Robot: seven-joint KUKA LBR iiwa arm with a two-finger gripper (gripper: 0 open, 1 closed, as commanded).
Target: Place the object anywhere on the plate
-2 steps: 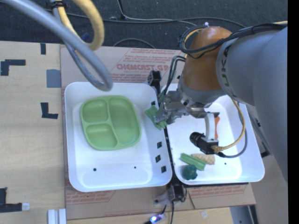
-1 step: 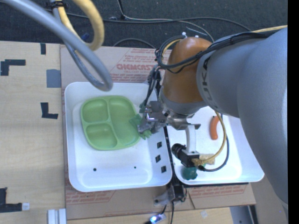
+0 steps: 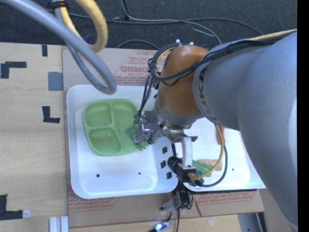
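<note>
Green object (image 3: 133, 131), dark leaf-green with a jagged, toothed outline, lies at the 3 o'clock rim of the plate (image 3: 110, 126), overlapping its edge; its material cannot be told. The plate is a pale green, smooth, rounded-rectangular tray moulded into three compartments: two at its 9 o'clock side and a long one toward 3 o'clock. It sits tilted in the left bin (image 3: 82, 178), a shallow white tub with rounded corners and a glossy floor marked by small dark dots.

The hand (image 3: 143, 133), a cluster of grey metal parts under the arm's wrist, is directly over the green object's 3 o'clock side and appears to touch it. Whether its fingers are spread or closed, or grip the object, cannot be told, since the wrist hides them.

The arm (image 3: 241, 86) enters from 3 o'clock: a broad matte grey casing ending in a glossy orange domed band (image 3: 181, 79), with black cables looped around it. The right bin (image 3: 231, 178), largely covered by the arm, holds a yellowish object and a green one (image 3: 205, 167) at its 6 o'clock edge, too hidden to identify. Both bins rest on brown printed cardboard (image 3: 130, 66) on the light wood-grain table (image 3: 29, 144). A grey hose (image 3: 72, 47) and a yellow hose (image 3: 96, 18) curve across 11 o'clock.
</note>
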